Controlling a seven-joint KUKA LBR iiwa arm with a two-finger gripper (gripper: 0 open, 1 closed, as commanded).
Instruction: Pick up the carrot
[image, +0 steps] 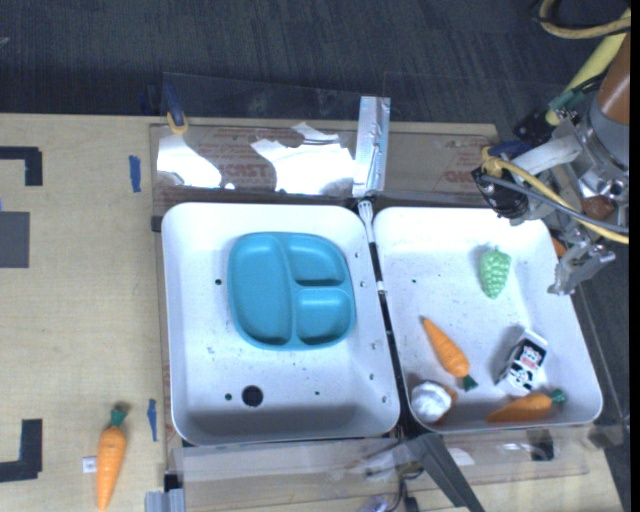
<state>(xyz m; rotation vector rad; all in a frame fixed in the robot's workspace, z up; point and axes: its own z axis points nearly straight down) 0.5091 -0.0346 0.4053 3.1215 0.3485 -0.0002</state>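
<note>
Orange carrot (444, 348) lies untouched in the right bin (400, 240), with a second carrot (521, 407) along the near wall and a third carrot (110, 455) out on the counter (70, 330). Nothing is picked yet. Whether the tool (575, 268) at the bin's right rim is released or clenched, I cannot tell; the arm is cut off.

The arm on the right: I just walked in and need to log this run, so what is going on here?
The arm's gripper hangs over the right bin's far right edge, with nothing seen between its fingers. In that bin lie two carrots, a green grape bunch, a small black-and-white toy and a white ball. A third carrot lies on the bench, outside the bins.
</note>
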